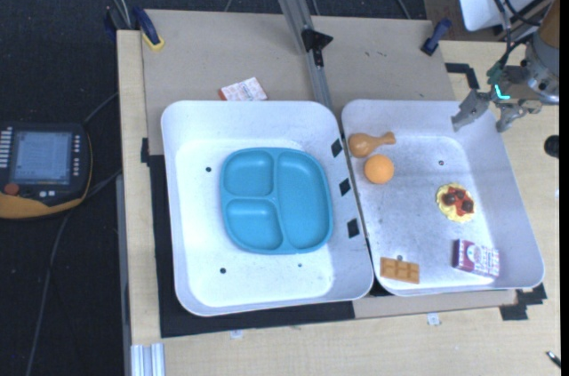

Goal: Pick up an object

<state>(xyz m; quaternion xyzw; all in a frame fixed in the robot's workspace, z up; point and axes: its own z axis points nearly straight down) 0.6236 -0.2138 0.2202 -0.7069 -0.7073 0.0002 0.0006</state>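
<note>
The open, empty hand (487,111) hung at the right bin's (418,154) 1 o'clock corner; the drumstick (369,142) lay crosswise, bone toward 3 o'clock.

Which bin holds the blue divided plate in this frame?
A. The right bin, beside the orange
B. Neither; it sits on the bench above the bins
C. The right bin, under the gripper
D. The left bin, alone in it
D: the blue divided plate lies in the left bin by itself, while the orange ball and other small items sit in the right bin.
</note>
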